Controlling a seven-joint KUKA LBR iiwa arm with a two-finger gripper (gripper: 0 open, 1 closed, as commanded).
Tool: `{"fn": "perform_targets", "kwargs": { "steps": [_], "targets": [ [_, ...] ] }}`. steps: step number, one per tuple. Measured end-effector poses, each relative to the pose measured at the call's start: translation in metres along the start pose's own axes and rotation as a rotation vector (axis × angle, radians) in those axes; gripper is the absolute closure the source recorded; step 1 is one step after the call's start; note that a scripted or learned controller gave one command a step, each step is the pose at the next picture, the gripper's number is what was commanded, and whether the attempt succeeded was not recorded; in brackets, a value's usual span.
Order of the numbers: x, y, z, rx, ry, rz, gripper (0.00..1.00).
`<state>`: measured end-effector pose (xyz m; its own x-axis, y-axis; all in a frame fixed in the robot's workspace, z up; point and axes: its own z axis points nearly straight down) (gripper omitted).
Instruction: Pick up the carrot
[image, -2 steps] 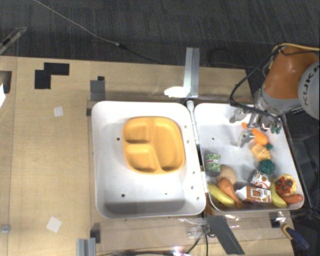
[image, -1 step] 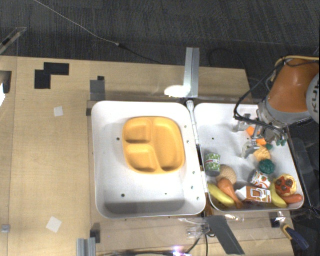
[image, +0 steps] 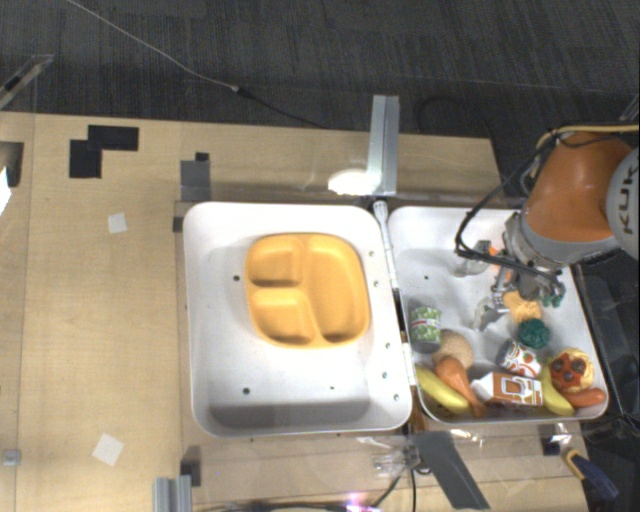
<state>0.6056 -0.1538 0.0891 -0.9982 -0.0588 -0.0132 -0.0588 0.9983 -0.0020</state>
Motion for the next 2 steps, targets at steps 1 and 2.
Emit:
{"fn": "perform_targets", "kwargs": {
  "steps": [1,2],
  "targets": [
    [0.055,-0.033,-0.001,0.002,-0.002,-0.152,0.00],
    [0.071,0.024,-0.002,0.001,-0.004,-0.085,0.00]
  ]
}}
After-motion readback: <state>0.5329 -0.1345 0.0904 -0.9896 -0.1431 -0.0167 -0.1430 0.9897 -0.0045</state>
